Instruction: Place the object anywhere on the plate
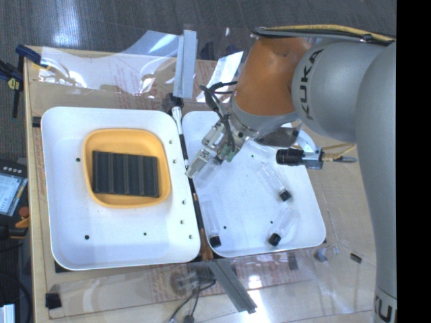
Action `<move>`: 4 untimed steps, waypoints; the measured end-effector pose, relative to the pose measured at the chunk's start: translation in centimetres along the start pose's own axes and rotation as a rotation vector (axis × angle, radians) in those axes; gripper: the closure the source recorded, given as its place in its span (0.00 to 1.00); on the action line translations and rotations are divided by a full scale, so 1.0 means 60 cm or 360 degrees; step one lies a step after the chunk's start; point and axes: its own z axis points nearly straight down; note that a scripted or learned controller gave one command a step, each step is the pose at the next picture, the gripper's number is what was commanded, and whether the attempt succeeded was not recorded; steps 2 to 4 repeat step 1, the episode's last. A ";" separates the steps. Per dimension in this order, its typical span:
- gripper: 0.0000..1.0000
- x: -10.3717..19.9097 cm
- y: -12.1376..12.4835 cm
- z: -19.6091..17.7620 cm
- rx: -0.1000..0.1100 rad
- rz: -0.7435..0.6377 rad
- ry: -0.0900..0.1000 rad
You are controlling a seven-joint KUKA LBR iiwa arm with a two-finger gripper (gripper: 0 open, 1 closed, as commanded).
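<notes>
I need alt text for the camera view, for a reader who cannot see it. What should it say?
A grey arm with an orange band reaches from the right, its pincer low over the left edge of the right white bin. The left white bin holds a yellow plate with a dark ribbed centre. Small clear tubes with black caps lie in the right bin.

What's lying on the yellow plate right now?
A dark ribbed rectangular block lies flat in the middle of the yellow plate, in the left bin. The plate surface beneath it is hidden.
</notes>
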 end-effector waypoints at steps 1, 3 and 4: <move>0.00 0.033 0.029 -0.028 -0.0004 0.0016 -0.0007; 0.00 0.033 0.029 -0.028 -0.0004 0.0016 -0.0007; 0.00 0.033 0.029 -0.028 -0.0004 0.0016 -0.0007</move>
